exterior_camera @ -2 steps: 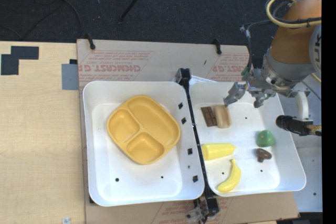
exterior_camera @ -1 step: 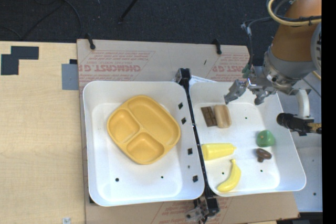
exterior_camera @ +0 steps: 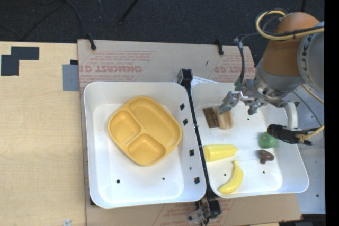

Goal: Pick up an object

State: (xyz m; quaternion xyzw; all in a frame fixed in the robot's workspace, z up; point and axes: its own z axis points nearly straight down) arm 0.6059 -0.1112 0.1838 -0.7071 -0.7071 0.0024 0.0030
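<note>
Nothing lifted yet — the gripper (exterior_camera: 242, 104) hangs spread and bare just beside the brown rectangular block (exterior_camera: 211, 117).

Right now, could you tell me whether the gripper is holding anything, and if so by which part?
Nothing is held. The gripper hangs open over the right bin, its fingers apart with nothing between them; the brown block lies just beside it.
</note>
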